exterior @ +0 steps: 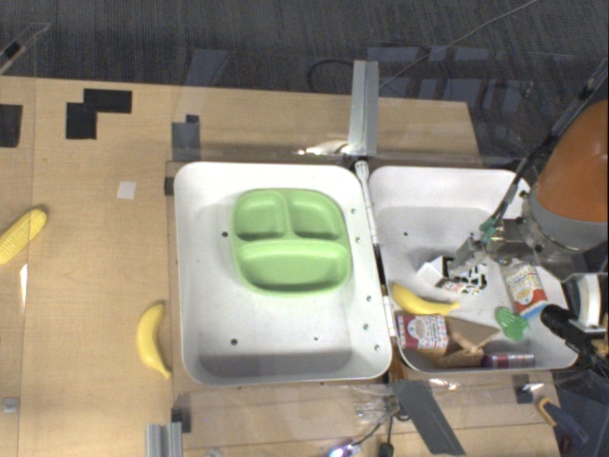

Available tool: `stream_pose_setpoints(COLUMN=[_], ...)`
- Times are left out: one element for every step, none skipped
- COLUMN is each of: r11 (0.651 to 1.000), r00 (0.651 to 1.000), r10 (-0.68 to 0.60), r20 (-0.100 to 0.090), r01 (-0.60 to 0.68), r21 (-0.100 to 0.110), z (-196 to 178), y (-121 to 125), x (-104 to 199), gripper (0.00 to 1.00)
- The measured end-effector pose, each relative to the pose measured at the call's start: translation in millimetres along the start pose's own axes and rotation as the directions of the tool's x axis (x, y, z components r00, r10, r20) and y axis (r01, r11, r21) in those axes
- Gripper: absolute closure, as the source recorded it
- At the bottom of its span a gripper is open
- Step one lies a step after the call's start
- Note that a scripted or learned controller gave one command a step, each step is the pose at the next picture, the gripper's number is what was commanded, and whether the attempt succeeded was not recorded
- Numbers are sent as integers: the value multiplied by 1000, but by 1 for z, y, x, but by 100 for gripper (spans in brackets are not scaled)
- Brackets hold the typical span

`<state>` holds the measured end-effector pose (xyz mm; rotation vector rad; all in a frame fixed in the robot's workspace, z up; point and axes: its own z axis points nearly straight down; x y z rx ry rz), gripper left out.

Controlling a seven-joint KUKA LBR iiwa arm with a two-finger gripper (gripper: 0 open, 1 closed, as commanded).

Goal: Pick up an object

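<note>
I see two white bins side by side on the bench (86, 284). The left bin (205, 350) holds a green tray (288, 239) with three parts, sitting near the middle.

The right bin (428, 198) holds a heap of small things, all toward its 6 o'clock side. A yellow banana (422, 301) lies near the bin's 8 o'clock edge. Just below it, at 7 o'clock, is a red and white packet (423, 332). Beside that is a brown packet (473, 339), and a thin dark marker (507, 359) lies along the 6 o'clock wall. A small green toy (511, 324) sits at about 5 o'clock, and a white bottle with a red label (522, 287) leans near 4 o'clock. A white card with black marks (461, 274) lies in the middle of the heap.

The arm (576, 184) comes in from 3 o'clock. Its tool (481, 246) hangs over the heap, just above the card. I cannot tell how the tool is set, and I see nothing caught in it.

On the bench at 9 o'clock of the left bin lie another banana (152, 339) and a yellow corn cob (21, 236).
</note>
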<state>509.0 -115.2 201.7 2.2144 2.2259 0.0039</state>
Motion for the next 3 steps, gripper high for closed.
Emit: stream_pose_setpoints(r11=[983,983,988], r00=[983,983,988], r10=[-185,-185,-152], r20=[1,2,1], r01=[185,185,152], r21=[-3,-8,-3], z=[89,78,-35], y=[37,39,52], x=[-17,-16,38], gripper=[0,100,100])
